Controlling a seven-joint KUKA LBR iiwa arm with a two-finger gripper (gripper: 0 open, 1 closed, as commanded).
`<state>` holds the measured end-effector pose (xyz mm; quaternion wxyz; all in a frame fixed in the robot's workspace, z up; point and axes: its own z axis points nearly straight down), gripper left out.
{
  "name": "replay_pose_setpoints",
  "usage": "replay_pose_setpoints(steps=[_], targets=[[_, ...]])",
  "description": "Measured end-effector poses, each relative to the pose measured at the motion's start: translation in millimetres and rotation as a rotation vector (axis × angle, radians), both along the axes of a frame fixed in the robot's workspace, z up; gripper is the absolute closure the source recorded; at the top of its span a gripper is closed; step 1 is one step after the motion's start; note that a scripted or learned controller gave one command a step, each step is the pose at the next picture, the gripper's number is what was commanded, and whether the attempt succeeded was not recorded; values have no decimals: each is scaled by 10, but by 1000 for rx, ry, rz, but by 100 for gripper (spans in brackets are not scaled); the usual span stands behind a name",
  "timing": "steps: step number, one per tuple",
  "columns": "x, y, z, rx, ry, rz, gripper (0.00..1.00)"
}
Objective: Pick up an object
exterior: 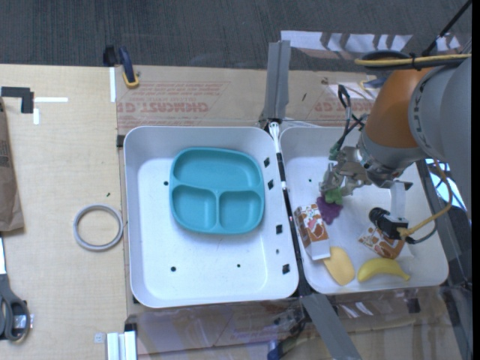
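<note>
Bench top is tan board (60,171), dark carpet behind it. Far left: brown paper bag edge (9,178), scissors handles (11,317) at bottom left corner. Tape ring (98,226) lies flat on the board, just left of the left bin. Blue-and-yellow clamp (124,64) sits at the back edge of the board.

Left bin (150,276) holds a teal divided plate (217,190), three compartments, sitting flat toward the back half of the bin. Grey divider post (276,81) stands between the two bins at the back.

Right bin (435,272): snack packet (313,227) near the left wall, yellow chip-shaped piece (340,265) just below it, banana (383,270) to the right of that near the front wall, second small packet (379,240) just above the banana. Purple grape bunch (329,204) sits mid-bin, right of the first packet.

Gripper (335,188) is down in the right bin, directly over the grape bunch, touching or nearly touching its top. Fingers look close together around the green stem end of the bunch, but can't tell if they actually have it pinched or how wide they are. Arm (420,111) comes in from the right, orange band above the wrist.
</note>
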<state>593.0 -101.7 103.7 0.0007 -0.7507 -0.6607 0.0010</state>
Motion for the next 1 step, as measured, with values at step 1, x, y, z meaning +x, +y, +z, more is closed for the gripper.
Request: replay_pose_setpoints(steps=[1], targets=[[589,467,883,-2,-2,-57,100]])
